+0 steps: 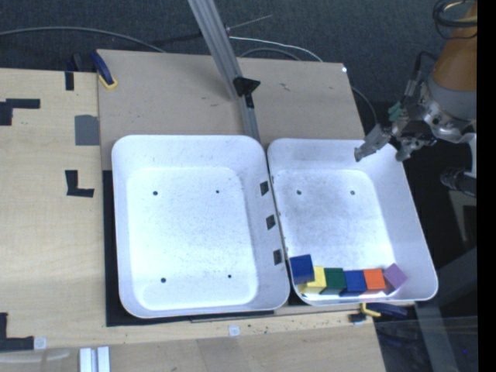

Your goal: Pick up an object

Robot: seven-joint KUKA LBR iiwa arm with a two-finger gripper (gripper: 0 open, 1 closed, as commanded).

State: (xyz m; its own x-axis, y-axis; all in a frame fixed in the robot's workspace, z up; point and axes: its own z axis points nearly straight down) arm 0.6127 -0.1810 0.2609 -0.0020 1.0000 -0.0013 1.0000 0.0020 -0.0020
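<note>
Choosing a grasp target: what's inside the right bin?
Right bin: blue block, yellow, green, blue, orange, purple along its near wall. Yellow's partly covered.

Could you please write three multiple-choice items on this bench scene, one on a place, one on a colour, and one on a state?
1. Where do the blocks lie?
A. Along the near wall of the right bin
B. In the middle of the left bin
C. On the bench between the bins

2. What colour is the block at the right end of the row?
A. Green
B. Purple
C. Blue

3. How does the gripper stand to the blocks?
A. It holds the yellow one
B. It rests on the row
C. It is over the right bin's far right corner, apart from them

Answers: 1 A, the row sits against that bin's near edge; 2 B, the purple block ends the row; 3 C, nothing is between its fingers.
</note>
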